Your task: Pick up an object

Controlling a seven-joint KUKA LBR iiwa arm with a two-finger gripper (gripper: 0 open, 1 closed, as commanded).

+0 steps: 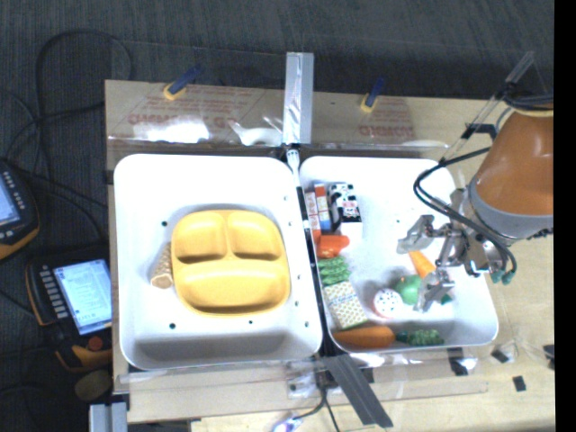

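Observation:
My gripper (427, 265) hangs over the right part of the right bin (387, 174), its two fingers spread open. One fingertip (415, 236) is toward the back, the other (438, 293) toward the front. A small orange piece (420, 263) lies in the gap between them, on or near the bin floor; nothing is clamped. A green toy (410, 288) and a pink-and-white ball (387, 302) sit just left of the front finger.
Along the right bin's left side lie small boxes (329, 205), an orange-red toy (332, 243), green pieces (331, 270) and a patterned block (346, 306). A carrot (364, 336) and a dark green item (419, 337) lie at its front. The left bin (135, 268) holds a yellow divided plate (230, 257) and a waffle cone (162, 266).

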